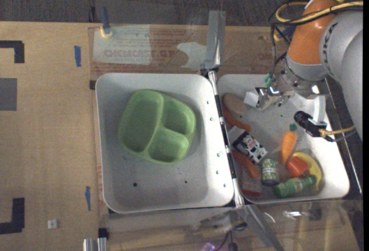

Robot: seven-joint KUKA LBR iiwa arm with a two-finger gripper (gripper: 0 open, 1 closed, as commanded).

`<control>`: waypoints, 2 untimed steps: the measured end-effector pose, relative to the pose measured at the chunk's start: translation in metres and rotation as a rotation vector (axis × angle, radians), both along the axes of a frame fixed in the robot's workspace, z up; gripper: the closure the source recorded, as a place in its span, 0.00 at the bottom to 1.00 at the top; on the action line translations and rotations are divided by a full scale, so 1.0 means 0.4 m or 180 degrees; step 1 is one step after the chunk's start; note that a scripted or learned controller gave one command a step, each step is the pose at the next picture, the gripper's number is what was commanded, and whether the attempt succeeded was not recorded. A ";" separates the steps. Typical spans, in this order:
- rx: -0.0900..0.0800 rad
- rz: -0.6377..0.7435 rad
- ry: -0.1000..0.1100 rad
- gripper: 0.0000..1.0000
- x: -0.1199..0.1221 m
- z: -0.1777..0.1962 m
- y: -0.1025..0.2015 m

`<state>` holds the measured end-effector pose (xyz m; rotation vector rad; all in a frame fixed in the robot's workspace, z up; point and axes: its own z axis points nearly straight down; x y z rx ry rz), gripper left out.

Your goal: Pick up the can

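Note:
The can [269,171] is small, with a green label, and stands near the front of the right bin [337,178]. It sits between a red-orange pepper [247,164] and a green bottle [294,187]. My gripper [267,97] hangs over the back of the right bin, well behind the can and apart from it. Nothing can be seen in its grasp.
The right bin also holds a carrot [289,145], a banana [312,167], a red piece [297,167], a black-and-white box [249,146] and a brown loaf shape [233,108]. A green divided plate [157,126] lies in the left bin [115,186].

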<state>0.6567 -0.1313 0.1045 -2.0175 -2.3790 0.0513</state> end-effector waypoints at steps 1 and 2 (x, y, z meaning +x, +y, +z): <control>0.0023 -0.0259 -0.0103 1.00 0.022 0.120 -0.028; 0.0001 -0.0467 0.0031 1.00 -0.002 -0.047 0.029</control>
